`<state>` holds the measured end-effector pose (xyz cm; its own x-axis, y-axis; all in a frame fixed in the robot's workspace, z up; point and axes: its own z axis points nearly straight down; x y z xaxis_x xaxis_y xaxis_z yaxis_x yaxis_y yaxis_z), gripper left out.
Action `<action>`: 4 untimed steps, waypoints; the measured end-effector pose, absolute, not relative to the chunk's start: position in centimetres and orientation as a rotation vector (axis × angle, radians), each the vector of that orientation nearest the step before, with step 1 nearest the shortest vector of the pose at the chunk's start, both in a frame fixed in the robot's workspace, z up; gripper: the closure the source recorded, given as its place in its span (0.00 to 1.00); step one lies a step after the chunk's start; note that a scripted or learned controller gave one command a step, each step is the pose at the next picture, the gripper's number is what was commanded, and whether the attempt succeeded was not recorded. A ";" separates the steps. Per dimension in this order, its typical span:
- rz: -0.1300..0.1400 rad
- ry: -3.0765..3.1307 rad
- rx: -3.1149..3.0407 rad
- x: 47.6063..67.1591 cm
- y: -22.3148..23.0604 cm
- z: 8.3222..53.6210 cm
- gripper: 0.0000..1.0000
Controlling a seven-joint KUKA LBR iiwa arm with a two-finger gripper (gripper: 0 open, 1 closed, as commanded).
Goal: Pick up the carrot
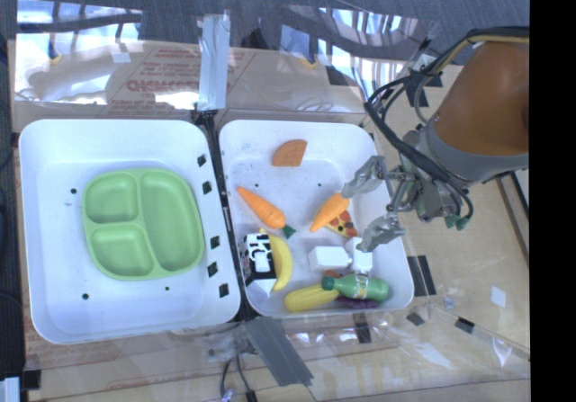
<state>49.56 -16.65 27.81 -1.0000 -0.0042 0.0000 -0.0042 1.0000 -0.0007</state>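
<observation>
Carrot [262, 208] lying flat in the right bin [236, 141], close to the wall shared with the left bin [36, 148], slanted, thick orange end up and away from the small green tip. Probably a toy of hard plastic: light, stiff, smooth, so likely to slip or roll if squeezed near the thin end. Best taken across the thick middle of the body, fingers on the two long sides.

Gripper [373, 205] hanging at the far side of the same bin from the carrot, fingers spread wide, nothing between them. Well apart from the carrot.

Around the carrot: a tan slice of bread [290, 152] further toward the back wall, apart. A pizza slice [331, 214] between carrot and gripper, orange too, easy to confuse with the carrot. Just below the carrot's green tip, a banana [282, 262] and a small black and white box [259, 255], near enough to be bumped by a finger. Further from the carrot, a white block [329, 257], a second yellow piece [311, 298], perhaps another banana, hard to tell, and a green bottle [362, 287]. A green divided plate [144, 223] in the left bin, no obstacle.

Space free on the carrot's upper side; tight only at the tip.
</observation>
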 end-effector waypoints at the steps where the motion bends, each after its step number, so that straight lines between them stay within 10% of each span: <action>1: -0.004 -3.121 -0.274 52.9 -18.6 13.3 0.00; 3: -0.001 -2.999 -0.953 58.7 -20.9 9.4 0.00; 4: 0.000 -2.973 -1.028 53.6 -20.9 9.4 0.00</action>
